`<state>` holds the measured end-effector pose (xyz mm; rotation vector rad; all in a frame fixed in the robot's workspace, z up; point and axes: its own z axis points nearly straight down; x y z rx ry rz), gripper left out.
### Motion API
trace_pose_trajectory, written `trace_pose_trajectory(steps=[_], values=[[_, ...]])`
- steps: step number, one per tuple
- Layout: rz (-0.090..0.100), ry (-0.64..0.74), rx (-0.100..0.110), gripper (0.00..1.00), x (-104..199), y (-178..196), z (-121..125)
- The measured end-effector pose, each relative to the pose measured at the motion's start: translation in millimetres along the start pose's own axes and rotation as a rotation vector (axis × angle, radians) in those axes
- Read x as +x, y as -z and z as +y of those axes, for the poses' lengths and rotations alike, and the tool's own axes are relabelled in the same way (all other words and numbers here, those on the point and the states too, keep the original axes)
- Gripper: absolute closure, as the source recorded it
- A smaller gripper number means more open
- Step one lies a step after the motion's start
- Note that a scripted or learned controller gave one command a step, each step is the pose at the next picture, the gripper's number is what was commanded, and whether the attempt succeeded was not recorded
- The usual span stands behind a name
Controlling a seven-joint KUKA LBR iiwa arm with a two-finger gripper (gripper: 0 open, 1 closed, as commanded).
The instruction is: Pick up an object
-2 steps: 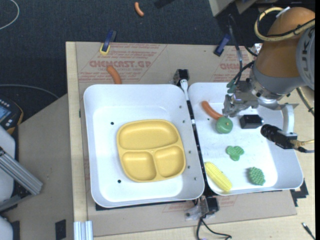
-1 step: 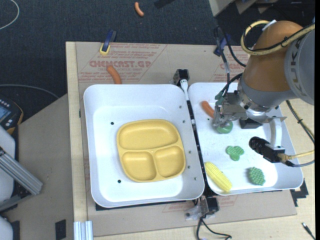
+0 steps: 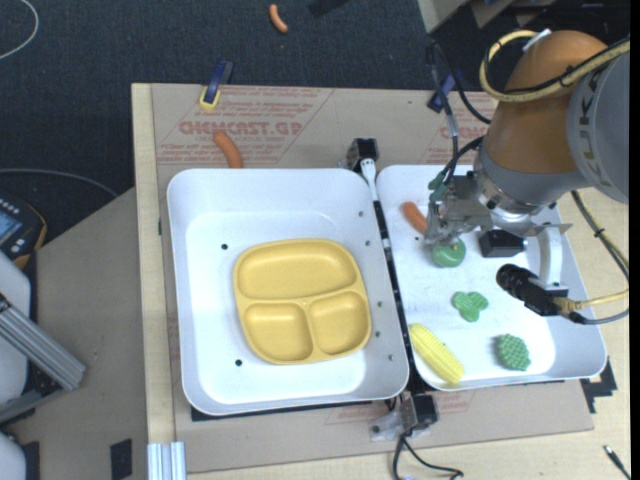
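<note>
My gripper (image 3: 446, 238) reaches down into the right bin (image 3: 575, 353) near its upper left part, directly over a round green object (image 3: 448, 255) that lies just under the fingertips. An orange carrot-like piece (image 3: 413, 214) lies just left of the gripper. Lower in the same bin are a green broccoli-like piece (image 3: 469, 305), a yellow corn cob (image 3: 436, 353) and a textured green object (image 3: 512, 351). The arm's body hides the bin's upper right area.
The left bin (image 3: 195, 268) holds a yellow divided plate (image 3: 300, 300). A black clamp (image 3: 362, 152) sits between the bins at the top. An orange sausage-like piece (image 3: 229, 148) lies on the cardboard (image 3: 300, 118) behind the left bin. Cables run along the right bin's right side.
</note>
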<state>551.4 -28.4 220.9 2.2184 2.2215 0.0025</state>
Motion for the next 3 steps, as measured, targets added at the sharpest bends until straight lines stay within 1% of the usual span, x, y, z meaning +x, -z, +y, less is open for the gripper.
trace_pose_trajectory(steps=[1,2,3], values=[[0.000,-0.003,0.002,1.00,-16,8,-9],[0.002,0.000,0.006,1.00,0,-6,-7],[0.001,-0.001,0.005,1.00,0,-4,-8]])
